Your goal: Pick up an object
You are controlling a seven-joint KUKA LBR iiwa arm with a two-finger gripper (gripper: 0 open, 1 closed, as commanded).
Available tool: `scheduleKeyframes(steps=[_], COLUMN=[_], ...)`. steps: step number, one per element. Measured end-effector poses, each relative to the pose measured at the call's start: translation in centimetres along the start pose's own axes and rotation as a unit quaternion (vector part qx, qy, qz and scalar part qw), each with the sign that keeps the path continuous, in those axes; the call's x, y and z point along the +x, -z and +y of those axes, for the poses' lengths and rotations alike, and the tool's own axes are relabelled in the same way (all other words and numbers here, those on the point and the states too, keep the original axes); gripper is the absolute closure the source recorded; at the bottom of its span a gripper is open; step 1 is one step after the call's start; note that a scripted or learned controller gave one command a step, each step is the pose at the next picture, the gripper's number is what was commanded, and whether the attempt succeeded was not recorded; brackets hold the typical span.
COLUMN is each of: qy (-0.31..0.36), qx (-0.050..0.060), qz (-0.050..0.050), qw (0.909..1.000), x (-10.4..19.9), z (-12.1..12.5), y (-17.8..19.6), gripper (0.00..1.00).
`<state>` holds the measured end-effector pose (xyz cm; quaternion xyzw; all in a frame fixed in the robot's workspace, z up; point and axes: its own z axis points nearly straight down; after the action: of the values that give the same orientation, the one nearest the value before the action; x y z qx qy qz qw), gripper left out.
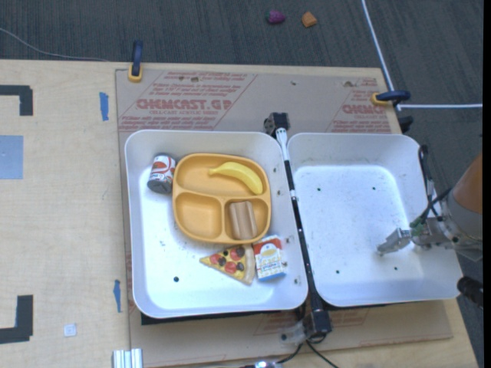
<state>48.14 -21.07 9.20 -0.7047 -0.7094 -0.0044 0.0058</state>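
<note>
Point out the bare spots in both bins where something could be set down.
Roomiest: the right bin, bare left of the tool. In the left bin, a bare strip lies below the yellow tray, left of the pizza slice. Crowded: the can, juice box and tray cluster.

Two shallow white bins, the left bin (146, 228) and the right bin (345, 205), sit side by side on a printed cardboard sheet (192, 102) held by a yellow clamp (136, 61) and an orange-and-blue clamp (390, 96). Blue tape strips (103, 106) mark the wooden bench (54, 228). On the dark carpet beyond lie a purple scrap (275, 17) and an orange scrap (308, 20).
</note>
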Motion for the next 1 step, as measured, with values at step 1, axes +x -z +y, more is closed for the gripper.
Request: scheduleKeyframes(steps=[1], qy=[-0.001], qx=[-0.002], qz=[-0.005], qw=[1.0], x=[-0.32], z=[-0.03], y=[0.97], gripper=[1.0])
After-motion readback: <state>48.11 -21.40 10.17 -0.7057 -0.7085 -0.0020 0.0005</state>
